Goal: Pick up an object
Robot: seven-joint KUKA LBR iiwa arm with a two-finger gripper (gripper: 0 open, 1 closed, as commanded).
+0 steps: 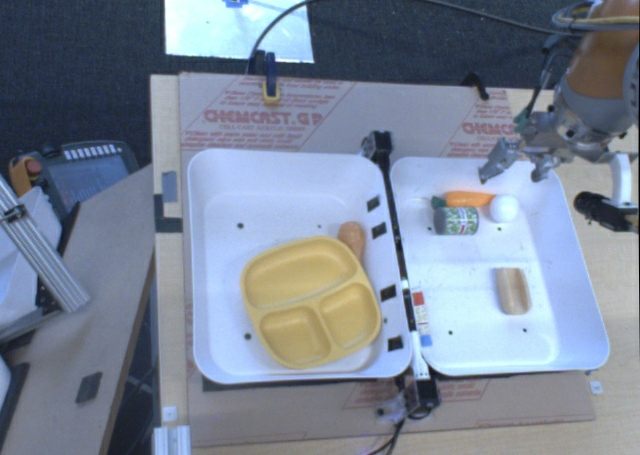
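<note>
My gripper (518,163) hovers open over the far edge of the right bin (560,343), with nothing between its fingers. Just below it lie an orange carrot (468,199), a white egg-like ball (504,208) and a small green-labelled can (456,221) on its side, close together. A tan bread-like piece (513,290) lies nearer the front of that bin. In the left bin (215,193) sits a yellow divided tray (308,300), with a tan oval object (352,238) at its far right corner.
A black divider with clips (393,243) runs between the two bins. A black cable arcs over the bench at the back. A grey control pendant (85,168) and a metal rail (40,253) sit off the bench at left.
</note>
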